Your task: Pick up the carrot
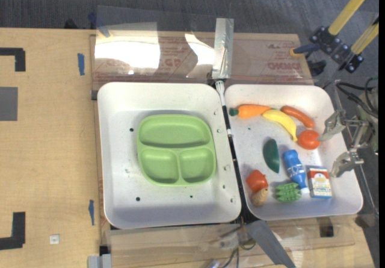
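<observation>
Bench, cardboard-topped, bearing two white bins. Left bin (114,140): green divided plate (176,147). Right bin (343,200): toy foods. Gripper (346,140), at right rim: open, holding nothing. Carrot (254,111), far-left corner, beside banana (281,121): likely light, rigid, slippery plastic; grasp mid-body, across its width.

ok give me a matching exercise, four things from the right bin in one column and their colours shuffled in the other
Things:
1. carrot
2. banana
3. bottle
4. cucumber

Colours:
A. dark green
B. orange
C. blue
D. yellow

Pairs: 1-B, 2-D, 3-C, 4-A
</observation>
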You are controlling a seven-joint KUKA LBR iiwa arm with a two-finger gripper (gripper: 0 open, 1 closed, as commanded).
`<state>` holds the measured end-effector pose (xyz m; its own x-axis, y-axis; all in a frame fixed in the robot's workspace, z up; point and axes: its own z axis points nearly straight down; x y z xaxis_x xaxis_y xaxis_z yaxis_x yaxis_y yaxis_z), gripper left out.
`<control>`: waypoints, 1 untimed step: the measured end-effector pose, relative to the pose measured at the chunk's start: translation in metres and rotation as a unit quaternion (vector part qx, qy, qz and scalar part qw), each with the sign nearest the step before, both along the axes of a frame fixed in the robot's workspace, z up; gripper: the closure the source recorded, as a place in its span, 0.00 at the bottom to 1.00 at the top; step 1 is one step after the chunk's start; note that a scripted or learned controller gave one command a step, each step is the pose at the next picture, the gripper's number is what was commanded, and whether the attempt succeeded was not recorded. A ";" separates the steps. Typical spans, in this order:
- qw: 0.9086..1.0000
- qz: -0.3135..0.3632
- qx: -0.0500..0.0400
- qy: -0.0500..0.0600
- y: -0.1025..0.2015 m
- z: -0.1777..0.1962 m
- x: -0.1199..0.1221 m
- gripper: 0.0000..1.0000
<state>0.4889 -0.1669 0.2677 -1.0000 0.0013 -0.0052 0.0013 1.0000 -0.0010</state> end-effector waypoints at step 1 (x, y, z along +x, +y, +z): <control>0.995 0.103 0.001 0.002 0.076 -0.048 -0.008 0.00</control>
